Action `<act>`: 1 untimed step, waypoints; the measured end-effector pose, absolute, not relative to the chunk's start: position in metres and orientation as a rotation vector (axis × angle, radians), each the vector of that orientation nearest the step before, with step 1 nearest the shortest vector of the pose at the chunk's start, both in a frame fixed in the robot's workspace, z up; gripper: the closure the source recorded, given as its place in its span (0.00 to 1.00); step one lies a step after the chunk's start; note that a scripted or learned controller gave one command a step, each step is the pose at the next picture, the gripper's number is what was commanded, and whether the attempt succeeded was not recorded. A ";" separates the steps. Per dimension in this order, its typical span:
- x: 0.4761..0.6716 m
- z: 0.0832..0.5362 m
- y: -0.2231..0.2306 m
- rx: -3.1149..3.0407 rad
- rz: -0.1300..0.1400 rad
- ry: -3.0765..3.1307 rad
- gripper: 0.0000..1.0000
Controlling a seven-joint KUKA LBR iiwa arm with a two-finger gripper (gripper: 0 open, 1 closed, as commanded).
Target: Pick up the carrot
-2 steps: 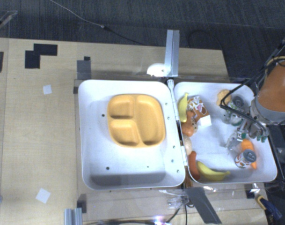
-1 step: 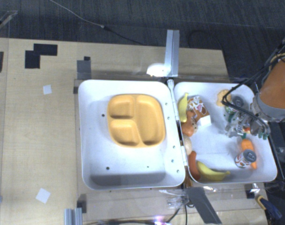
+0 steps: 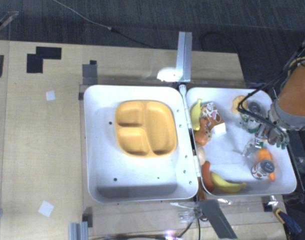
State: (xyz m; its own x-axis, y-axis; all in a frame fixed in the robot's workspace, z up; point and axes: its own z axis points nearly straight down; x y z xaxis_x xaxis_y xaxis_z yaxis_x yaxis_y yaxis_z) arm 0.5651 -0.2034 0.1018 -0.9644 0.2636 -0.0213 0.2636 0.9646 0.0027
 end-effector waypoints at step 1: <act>0.535 0.090 -0.202 0.651 0.001 3.055 0.00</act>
